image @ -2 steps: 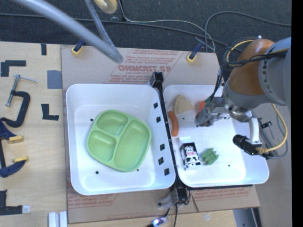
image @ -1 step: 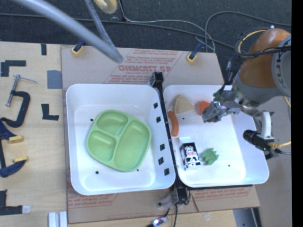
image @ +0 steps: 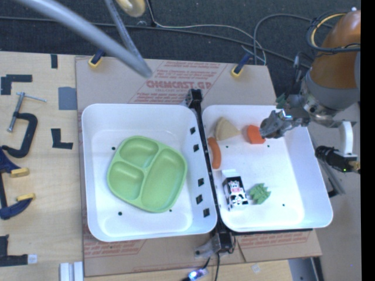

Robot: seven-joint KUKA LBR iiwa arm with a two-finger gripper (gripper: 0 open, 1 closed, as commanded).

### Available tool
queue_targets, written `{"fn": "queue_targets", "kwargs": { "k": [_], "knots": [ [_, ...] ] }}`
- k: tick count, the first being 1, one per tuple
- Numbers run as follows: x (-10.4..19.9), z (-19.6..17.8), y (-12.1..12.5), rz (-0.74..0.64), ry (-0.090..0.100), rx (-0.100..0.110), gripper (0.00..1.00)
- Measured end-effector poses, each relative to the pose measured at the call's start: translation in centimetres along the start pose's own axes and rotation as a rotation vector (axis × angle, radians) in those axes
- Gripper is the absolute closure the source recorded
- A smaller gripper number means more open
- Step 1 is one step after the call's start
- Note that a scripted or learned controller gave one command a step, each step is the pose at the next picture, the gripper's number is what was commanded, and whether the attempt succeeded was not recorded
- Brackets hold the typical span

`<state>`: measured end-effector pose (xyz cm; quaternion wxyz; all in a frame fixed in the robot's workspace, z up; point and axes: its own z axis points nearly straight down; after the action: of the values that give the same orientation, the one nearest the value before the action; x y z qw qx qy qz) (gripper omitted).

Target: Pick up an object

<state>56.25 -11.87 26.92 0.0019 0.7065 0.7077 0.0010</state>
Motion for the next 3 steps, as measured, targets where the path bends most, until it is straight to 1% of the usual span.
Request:
{"fn": "queue_targets", "kwargs": {
  "k": [1, 2, 3],
  "knots": [
    [4.5, 0.6, 1.4, -0.003, 0.001, 0.005, 1.0],
    [9.4, 2.7, 1.3, -0.002, 0.001, 0.007, 1.0],
    [15.5, 2.9, 2.4, -0.005, 0.002, 0.006, 1.0]
  ]
}}
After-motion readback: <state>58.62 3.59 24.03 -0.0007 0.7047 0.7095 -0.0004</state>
